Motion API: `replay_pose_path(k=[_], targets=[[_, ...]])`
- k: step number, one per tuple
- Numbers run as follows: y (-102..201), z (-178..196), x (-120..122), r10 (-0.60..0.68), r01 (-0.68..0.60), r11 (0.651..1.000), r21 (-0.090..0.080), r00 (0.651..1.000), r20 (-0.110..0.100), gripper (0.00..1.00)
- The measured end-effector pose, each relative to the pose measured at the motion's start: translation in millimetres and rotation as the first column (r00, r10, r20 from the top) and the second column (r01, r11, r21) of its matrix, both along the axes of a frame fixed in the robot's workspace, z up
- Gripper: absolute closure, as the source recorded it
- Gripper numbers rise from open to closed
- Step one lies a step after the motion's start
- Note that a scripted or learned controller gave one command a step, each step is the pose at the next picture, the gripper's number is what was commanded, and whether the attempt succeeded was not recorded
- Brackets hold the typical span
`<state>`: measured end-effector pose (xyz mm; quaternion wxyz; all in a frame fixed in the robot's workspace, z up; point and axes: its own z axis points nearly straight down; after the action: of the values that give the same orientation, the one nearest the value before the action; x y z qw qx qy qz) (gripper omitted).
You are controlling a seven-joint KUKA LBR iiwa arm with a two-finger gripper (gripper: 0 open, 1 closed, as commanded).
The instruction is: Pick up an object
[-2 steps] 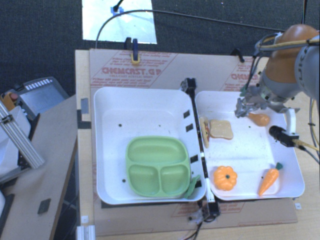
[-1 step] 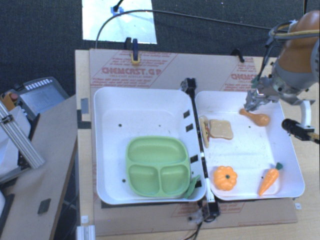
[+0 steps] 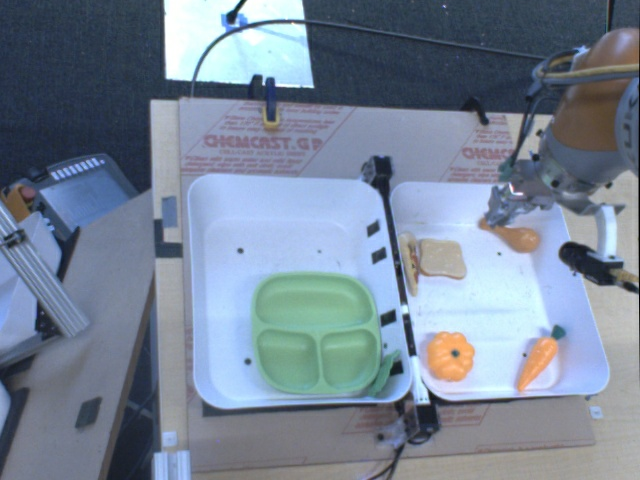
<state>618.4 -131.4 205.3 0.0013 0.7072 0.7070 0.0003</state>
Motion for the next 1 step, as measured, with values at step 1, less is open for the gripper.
replay_pose_path(k=[1], targets=[[49.3,13.7,-12.3,0.007,-0.007,1.0,0.002,1.0,-0.001,1.0]])
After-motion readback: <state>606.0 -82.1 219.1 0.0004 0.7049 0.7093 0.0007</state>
